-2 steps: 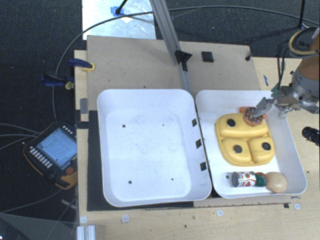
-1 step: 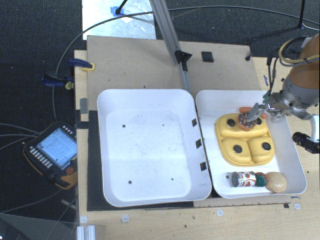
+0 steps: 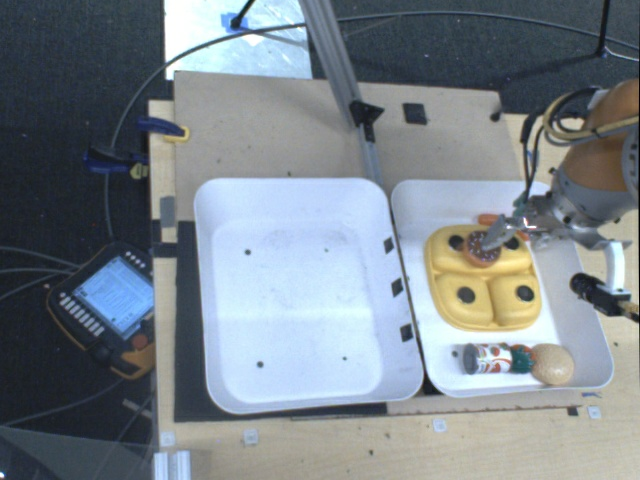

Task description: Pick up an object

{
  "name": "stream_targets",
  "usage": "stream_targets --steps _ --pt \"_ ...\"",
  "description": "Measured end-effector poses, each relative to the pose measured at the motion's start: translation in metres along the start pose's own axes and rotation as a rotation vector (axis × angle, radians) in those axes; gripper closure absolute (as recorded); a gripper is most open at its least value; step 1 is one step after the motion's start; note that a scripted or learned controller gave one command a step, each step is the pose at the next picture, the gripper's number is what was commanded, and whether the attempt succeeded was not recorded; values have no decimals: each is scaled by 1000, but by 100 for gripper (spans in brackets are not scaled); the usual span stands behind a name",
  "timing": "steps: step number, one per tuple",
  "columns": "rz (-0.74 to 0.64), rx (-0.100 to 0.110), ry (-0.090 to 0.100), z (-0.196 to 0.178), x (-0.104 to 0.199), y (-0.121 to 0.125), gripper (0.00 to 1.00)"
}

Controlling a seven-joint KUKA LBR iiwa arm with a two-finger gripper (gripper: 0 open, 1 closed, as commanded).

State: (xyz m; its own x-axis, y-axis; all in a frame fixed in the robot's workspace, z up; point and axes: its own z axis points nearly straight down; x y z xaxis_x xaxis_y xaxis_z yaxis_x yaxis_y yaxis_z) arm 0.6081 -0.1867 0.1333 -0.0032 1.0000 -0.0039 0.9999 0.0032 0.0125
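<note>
Surface [image 3: 270, 128]: tan board carrying two white bins side by side.
Left bin [image 3: 215, 268]: shallow and white, beside the right bin.
Right bin [image 3: 590, 343]: holds all the objects.
Arm [image 3: 600, 163]: reaches in from the right, over the right bin.
Yellow block [image 3: 485, 293]: four-studded, in the middle of the right bin.
Beige ball [image 3: 552, 364]: at the near right corner.
Small bottle [image 3: 490, 358]: lying down, just left of the ball.
Claw [image 3: 488, 246]: down on the block's far side; whether it is open or closed cannot be told.
</note>
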Motion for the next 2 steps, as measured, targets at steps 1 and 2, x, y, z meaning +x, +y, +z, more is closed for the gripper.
stream_targets --steps 1,2 --pt "0 3 2 -7 0 -1 100" --pt "-2 4 2 -72 0 1 100"
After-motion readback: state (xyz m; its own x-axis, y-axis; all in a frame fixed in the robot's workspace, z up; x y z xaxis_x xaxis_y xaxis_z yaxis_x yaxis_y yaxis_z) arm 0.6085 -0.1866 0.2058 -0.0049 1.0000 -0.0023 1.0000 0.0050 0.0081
